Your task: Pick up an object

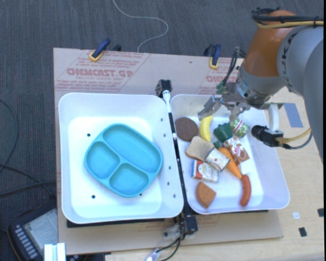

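Nearest me, my gripper (pixel 221 110) hangs with fingers spread wide, holding nothing, above the right bin (pixel 271 192). Just beneath lie a banana (pixel 206 128) and green toy (pixel 223 131); a blue plate (pixel 123 159) fills the left bin (pixel 68 145).

Jumbled toy foods (pixel 220 159), perhaps plastic, in right bin (pixel 271 192)

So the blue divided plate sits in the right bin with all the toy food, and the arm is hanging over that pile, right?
Not quite. The camera view shows the blue divided plate alone in the left bin. The toy food, such as the banana and carrot, lies in the right bin, and the gripper does hang over that pile.
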